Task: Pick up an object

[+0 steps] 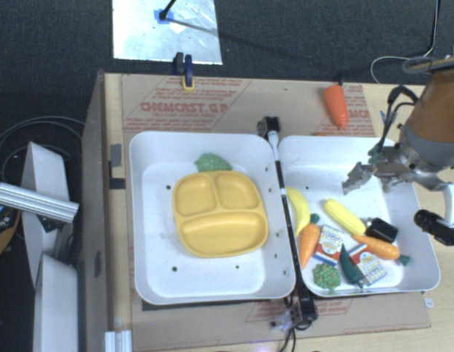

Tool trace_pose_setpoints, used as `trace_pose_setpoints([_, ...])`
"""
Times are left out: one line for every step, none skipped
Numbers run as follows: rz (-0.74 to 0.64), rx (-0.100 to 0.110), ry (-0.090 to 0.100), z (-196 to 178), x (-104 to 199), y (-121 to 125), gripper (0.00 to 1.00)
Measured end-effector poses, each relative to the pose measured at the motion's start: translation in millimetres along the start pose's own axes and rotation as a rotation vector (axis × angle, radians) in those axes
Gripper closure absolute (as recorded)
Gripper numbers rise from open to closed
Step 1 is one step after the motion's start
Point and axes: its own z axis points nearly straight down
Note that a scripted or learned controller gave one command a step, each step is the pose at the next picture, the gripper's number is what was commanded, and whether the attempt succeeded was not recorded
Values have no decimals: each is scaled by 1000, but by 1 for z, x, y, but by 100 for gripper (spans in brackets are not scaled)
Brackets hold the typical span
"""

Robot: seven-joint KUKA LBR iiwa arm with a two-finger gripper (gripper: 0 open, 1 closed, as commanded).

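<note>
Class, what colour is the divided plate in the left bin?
Yellow; the plate shows in the camera view.

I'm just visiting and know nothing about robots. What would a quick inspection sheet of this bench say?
Surface: brown board bearing the left bin and the right bin, side by side.
Job's things: in the right bin, a banana, corn cob, two carrots, and small packets.
Clutter: yellow divided plate in the left bin with a green leafy piece behind it; a third carrot on the board.
Grippers: gripper above the right bin, holding nothing.
Cables: black cables at left.
Surroundings: dark floor, silver sheet.
</note>
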Motion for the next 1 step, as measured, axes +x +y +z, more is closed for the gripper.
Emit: trace_pose_setpoints([2, 2, 0, 62, -16, -6, 0])
